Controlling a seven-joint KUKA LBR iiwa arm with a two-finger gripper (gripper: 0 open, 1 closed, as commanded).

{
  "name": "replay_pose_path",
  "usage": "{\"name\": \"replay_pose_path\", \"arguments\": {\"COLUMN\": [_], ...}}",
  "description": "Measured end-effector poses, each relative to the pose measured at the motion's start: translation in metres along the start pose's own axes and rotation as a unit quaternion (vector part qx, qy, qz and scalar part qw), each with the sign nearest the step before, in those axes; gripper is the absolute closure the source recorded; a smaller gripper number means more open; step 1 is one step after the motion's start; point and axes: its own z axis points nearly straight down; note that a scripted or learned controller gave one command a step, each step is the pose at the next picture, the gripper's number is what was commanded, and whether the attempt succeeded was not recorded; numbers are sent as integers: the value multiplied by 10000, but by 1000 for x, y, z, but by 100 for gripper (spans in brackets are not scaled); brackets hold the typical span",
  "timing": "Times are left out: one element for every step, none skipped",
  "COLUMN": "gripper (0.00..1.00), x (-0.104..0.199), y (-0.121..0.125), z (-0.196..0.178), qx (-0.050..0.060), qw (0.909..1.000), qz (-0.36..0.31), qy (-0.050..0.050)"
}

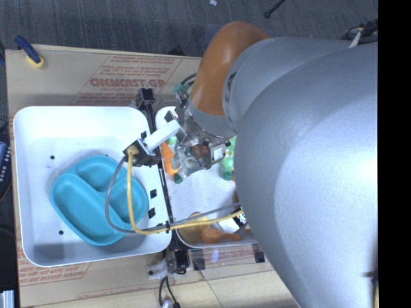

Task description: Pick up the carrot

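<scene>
While the gripper (186, 159), jaws unreadable, crowds the bin wall (164, 191), the carrot (168, 160) lies alongside.

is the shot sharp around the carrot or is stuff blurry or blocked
Camera view: soft overall, slightly blurred at the pincer; the carrot reads as a small orange smear beside it; the arm blocks most of the right bin; the blue tray in the left bin is evenly lit, no harsh glare.
</scene>
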Motion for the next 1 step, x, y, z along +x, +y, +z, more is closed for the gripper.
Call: {"name": "replay_pose_path", "arguments": {"gripper": [100], "x": [2], "y": [-28], "z": [-142], "qx": [-34], "qw": [9998], "qz": [183], "qy": [77]}}
